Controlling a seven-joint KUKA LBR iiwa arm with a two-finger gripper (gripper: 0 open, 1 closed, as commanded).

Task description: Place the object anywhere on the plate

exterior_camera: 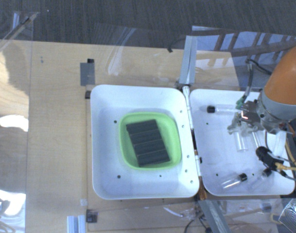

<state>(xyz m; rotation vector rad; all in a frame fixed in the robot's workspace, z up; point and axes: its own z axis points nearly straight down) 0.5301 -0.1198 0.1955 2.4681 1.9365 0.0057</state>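
We see two white bins: the left bin (101,144) holds a green plate (174,140) with a dark ridged block (148,142) already lying on it, so placement looks done. The gripper (240,130) hovers over the right bin (211,174); its state is unclear.

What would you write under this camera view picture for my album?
A dark ridged block lies on a green plate; the arm's gripper is over the right bin.

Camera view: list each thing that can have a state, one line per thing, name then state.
Green plate: in the left bin, upright.
Dark ridged block: lying flat on the green plate.
Clear vials: lying on their sides in the right bin.
Gripper: over the right bin.
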